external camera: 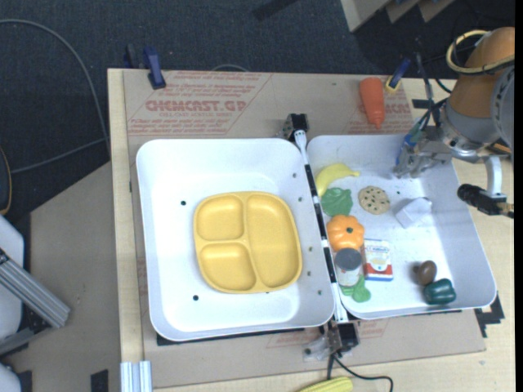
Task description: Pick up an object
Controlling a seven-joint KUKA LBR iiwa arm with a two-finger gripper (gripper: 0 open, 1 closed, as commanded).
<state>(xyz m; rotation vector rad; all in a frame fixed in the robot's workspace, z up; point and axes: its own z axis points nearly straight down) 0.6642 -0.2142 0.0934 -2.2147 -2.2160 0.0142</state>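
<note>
- The gripper (414, 160) hangs over the far right part of the right bin (467, 243), below the arm's grey wrist and orange band; its state cannot be told from this slanted view, and nothing can be seen held in it.
- Nearest to the gripper is a small white block (413, 211), just below it on the bin floor, tilted with one corner towards the gripper.
- A round speckled cookie (374, 199) lies down and to the left of the gripper, flat on the floor.
- Further left of the gripper, a yellow banana (336, 175) lies with its long axis running roughly left to right, its tip pointing towards the gripper.
- Beyond the cookie, against the bin's left wall, sit a green leafy piece (336, 201), an orange pumpkin (345, 233) and a grey-topped can (348, 264), stacked in a line leading away from the gripper towards the near edge.
- A small red, white and blue carton (377, 261) lies beside the can; its printing is too small to read.
- A brown lump (424, 272) and a dark green pepper (440, 291) rest well below the gripper, near the front right corner, touching each other.
- An orange carrot (373, 100) lies outside the bin, up and to the left of the gripper, long axis roughly up and down in the view.
- The board (196, 104) under the bins bears red lettering that looks like "CHEMCAST".
- The left bin (159, 219), well away from the gripper, holds a yellow divided plate (246, 242).
</note>
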